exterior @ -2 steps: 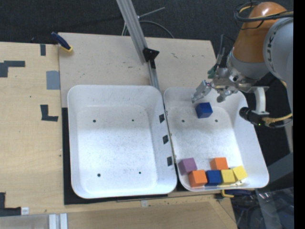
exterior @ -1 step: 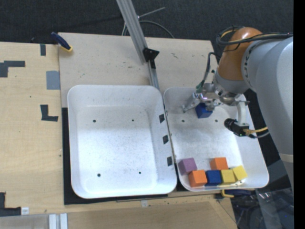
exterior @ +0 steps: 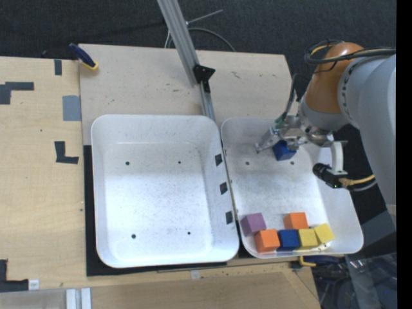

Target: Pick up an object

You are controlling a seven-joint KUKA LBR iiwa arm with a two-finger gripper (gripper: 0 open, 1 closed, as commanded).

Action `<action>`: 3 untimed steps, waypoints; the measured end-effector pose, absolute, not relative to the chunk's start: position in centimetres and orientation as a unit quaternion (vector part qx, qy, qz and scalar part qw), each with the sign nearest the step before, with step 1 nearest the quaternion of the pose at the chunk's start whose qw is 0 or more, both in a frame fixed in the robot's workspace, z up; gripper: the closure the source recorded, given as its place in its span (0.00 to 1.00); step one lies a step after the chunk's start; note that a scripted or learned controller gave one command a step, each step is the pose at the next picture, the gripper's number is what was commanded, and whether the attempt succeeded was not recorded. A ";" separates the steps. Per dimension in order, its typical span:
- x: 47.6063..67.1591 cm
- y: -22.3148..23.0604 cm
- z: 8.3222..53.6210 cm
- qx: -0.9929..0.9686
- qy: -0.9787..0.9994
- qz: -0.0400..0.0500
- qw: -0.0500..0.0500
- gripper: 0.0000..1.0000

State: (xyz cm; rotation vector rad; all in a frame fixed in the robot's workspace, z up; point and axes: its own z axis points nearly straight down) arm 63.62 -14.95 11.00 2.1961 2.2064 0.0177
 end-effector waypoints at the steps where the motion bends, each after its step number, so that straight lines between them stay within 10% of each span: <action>1: 63.8 -15.0 12.2 0.705 0.709 0.008 0.016 1.00; 2: 63.9 -15.3 11.1 0.706 0.708 0.006 0.010 1.00; 3: 63.9 -15.1 10.9 0.705 0.709 0.007 0.009 0.00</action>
